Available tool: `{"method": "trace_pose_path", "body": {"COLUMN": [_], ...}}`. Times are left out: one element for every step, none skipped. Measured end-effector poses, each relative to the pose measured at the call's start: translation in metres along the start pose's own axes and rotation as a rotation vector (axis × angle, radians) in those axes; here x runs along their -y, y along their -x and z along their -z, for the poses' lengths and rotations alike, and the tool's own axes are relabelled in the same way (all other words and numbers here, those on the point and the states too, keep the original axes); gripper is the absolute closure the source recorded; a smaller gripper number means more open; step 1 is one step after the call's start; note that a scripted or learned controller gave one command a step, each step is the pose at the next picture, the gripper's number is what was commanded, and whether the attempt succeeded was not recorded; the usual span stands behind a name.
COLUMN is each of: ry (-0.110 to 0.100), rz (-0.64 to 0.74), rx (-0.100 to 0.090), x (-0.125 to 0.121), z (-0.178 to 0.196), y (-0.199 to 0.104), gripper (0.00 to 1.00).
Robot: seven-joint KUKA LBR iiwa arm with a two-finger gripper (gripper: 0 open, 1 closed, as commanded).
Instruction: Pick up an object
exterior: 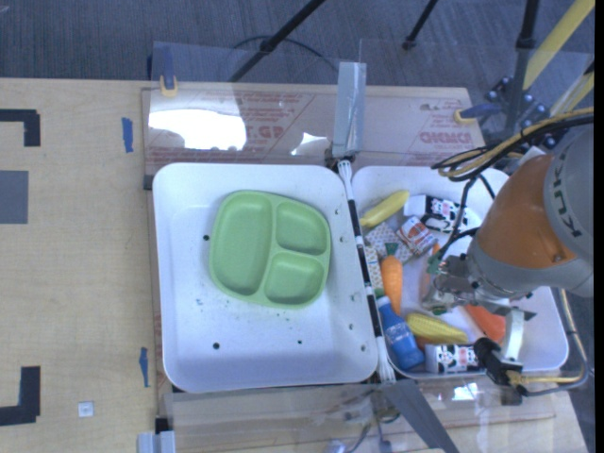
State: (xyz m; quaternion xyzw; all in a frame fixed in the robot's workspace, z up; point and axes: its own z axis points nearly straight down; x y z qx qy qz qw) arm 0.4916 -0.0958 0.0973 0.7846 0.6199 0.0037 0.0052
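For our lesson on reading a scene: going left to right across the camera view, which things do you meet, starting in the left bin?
Green divided plate → orange carrot → yellow banana-shaped toy → grey and orange arm.
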Motion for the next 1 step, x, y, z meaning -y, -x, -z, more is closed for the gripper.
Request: {"method": "trace_pose_path", "body": {"ry": [-0.014], "rz": [0.030], "rx": [-0.001], "x": [0.0078], "z": [0.0867], "y": [-0.0747], "gripper": [1.00]}}
